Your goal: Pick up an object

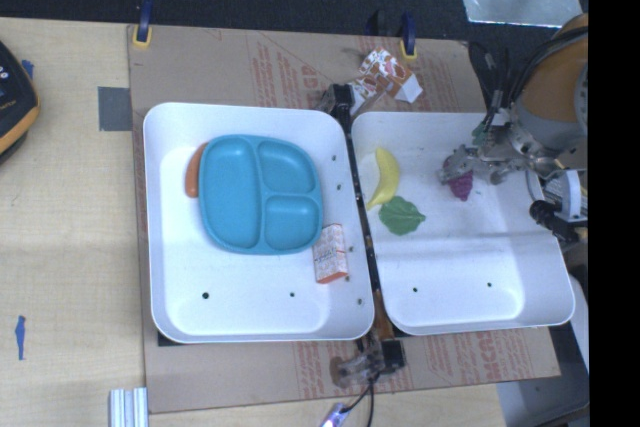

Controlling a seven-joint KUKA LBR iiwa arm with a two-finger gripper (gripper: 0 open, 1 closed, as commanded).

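We look down on a counter (70, 245) carrying two shallow white bins side by side. In the right bin (470, 300) the grey arm (555, 100), its orange band showing at the right, reaches in and hangs its jaws (468, 167) over the far part of the bin floor. A small purple object (461, 184) sits right at the jaw tips, but we cannot tell whether the jaws are closed on it or merely poised above it, nor how far apart they stand. To the left in the same bin a yellow banana (384, 177) lies near the dividing wall, and a green leaf-shaped piece (401, 215) lies just beside its near end. The left bin (250, 315) holds a blue sectioned plate (260, 193), with an orange item (192, 172) tucked partly under its left edge. A small printed carton (330, 253) lies just off the plate's near right corner. Beyond the bins, a crumpled red-and-white wrapper (385, 75) lies on the brown cardboard sheet (260, 65) that underlies both bins.
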